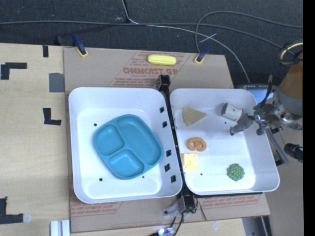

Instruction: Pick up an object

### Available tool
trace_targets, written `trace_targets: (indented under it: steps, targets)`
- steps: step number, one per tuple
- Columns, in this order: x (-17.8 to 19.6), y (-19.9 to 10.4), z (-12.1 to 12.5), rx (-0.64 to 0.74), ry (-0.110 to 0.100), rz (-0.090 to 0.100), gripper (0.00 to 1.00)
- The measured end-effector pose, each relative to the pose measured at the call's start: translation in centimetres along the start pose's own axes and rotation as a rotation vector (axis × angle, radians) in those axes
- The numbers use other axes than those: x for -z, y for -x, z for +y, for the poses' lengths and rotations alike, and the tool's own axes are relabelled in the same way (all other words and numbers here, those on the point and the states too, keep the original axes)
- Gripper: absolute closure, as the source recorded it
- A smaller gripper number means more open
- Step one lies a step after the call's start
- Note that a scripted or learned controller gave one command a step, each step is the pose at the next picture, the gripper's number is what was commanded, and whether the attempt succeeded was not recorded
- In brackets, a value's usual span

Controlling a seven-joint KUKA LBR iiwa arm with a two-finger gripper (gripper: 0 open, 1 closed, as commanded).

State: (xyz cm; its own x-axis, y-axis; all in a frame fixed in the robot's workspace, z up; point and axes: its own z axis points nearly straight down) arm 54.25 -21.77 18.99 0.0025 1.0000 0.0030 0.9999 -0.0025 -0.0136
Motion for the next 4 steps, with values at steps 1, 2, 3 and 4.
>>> trace_targets:
  steps: [1,2,3,4]
  targets:
    - [0.7,0.0,0.3,0.003,0.012,-0.003,0.0]
    - [-3.7,-0.2,0.2,0.003,0.008,-0.003,0.0]
    - [-10.1,-0.3,0.2,0.004,0.009,-0.003,0.0]
    - [-10.4,-0.3,0.3,0.004,0.014,-0.005,0.0]
